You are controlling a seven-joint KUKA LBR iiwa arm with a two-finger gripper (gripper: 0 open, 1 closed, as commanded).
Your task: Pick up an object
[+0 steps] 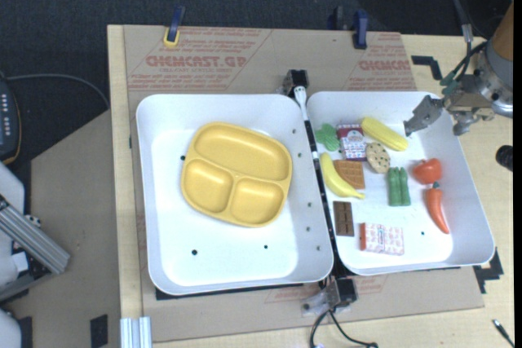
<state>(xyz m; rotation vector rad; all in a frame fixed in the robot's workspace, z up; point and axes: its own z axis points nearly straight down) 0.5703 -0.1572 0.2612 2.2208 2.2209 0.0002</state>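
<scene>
Two white bins sit side by side on the tabletop (245, 314). The left bin (163, 257) carries a yellow divided plate (236, 173); the right bin (473, 232) holds everything I might pick. My fingers (440, 116) hang at the upper right of the frame, over the right bin's far right corner, spread apart with nothing between them.

The candidates lie toward the middle of that bin: a corn cob (384, 134) nearest me, a banana (338, 178) by the dividing edge, a round cookie (377, 156), a green pod (397, 186), a tomato (427, 170) and a carrot (438, 208) down the right side, and a red-and-white packet (382, 238) at the lower edge.

I judge this the approach step: nothing is grasped yet, and I am not over any one item. Next I need to settle on a target and drop straight over it. The tomato or carrot looks easier, since each has bare floor beside it, whereas the cookie is crowded by neighbours.
</scene>
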